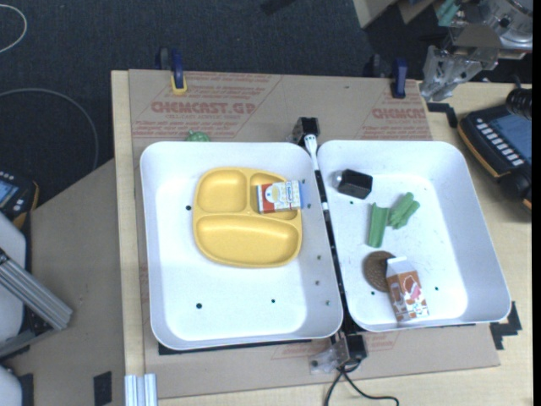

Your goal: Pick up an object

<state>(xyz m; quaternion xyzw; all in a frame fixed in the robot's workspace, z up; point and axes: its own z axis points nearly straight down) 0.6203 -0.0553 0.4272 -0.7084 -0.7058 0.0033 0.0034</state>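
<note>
Several loose things lie in the two white bins on the counter, any of which could be picked. In the left bin a yellow divided plate with three compartments sits toward the far half, and a small carton, white with orange and blue print, lies on its side in the plate's far right compartment, overlapping the plate's right rim. In the right bin a small black block rests near the far left corner; two green pieces, one a straight stick and the other a shorter knobbly one touching it at an angle, lie near the middle; a round brown disc sits nearer the front edge, and a red and white carton lies flat just beside it, covering the disc's right part. The bins stand side by side on a brown board held to the counter by blue clamps at its far edge. The gripper hangs beyond the far right corner of the right bin, well apart from everything in the bins; how its fingers stand cannot be told, and nothing is seen in its grasp
</note>
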